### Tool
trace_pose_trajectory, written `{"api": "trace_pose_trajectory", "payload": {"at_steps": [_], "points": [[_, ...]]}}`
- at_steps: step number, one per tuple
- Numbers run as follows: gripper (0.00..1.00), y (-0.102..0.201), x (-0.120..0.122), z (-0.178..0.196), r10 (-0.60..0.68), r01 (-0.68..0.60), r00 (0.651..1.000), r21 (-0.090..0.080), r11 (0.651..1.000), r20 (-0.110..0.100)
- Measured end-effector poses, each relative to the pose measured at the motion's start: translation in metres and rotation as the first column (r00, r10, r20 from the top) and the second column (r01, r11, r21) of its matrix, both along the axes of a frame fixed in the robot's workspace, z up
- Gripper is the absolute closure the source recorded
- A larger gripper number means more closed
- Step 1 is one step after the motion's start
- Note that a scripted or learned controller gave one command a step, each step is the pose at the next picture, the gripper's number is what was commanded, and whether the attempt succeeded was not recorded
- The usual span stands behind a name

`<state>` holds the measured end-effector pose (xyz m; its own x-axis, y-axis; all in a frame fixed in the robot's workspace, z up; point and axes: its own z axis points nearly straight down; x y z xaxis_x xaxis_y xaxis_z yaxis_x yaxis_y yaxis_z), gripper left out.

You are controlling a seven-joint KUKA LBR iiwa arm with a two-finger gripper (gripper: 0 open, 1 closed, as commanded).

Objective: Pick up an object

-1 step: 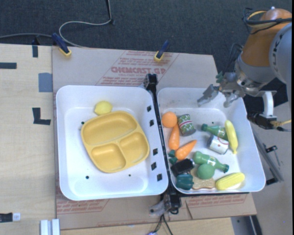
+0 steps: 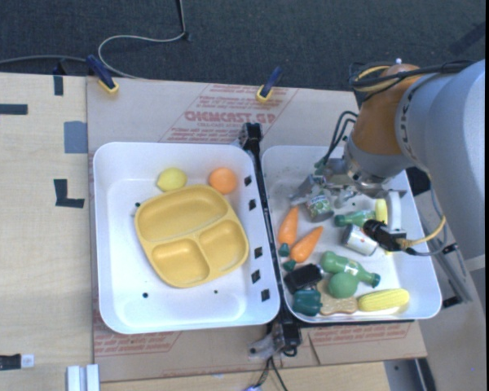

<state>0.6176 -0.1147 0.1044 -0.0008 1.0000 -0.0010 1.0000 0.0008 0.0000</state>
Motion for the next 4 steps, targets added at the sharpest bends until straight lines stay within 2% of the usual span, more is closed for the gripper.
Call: {"api": "trace_pose_trajectory", "payload": {"at_steps": [1,3,4], "points": [[0.0,0.022,0.012,-0.019,0.001,-0.001,1.0,0.001,1.0,0.001],[0.0,0.01,0.007,-0.016,0.001,-0.001,1.0,0.001,1.0,-0.001],[0.0,0.017,0.007,-0.019,0.0,0.0,1.0,0.0,1.0,0.002]]}}
